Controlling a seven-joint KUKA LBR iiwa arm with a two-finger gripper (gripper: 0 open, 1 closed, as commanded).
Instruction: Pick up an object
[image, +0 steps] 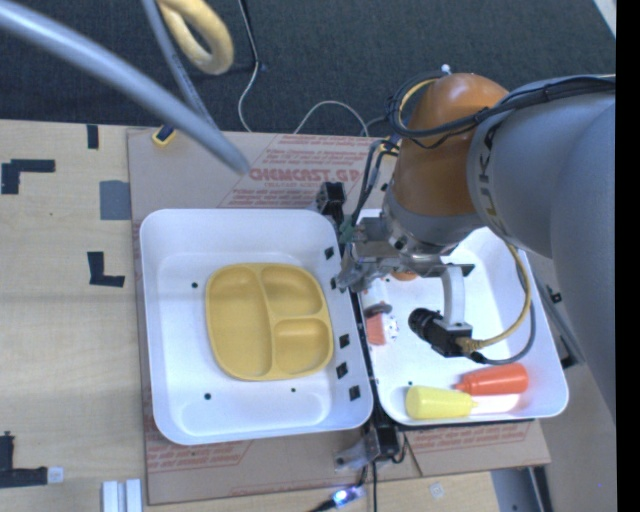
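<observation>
The arm's orange-banded wrist hangs over the right bin (540, 400). My gripper (378, 300) points down at that bin's left side, close to the wall between the bins. A small orange and white object (377, 328) lies just below it on the bin floor. A yellow object (438, 402) and an orange carrot-like object (493, 380) lie at the bin's front. Whether anything is between the fingers cannot be made out.
The left bin (170, 300) holds a yellow divided plate (268, 320). A black fitting with a yellow cable (440, 332) hangs off the wrist over the right bin. Grey poles cross the upper left, above the cardboard under the bins.
</observation>
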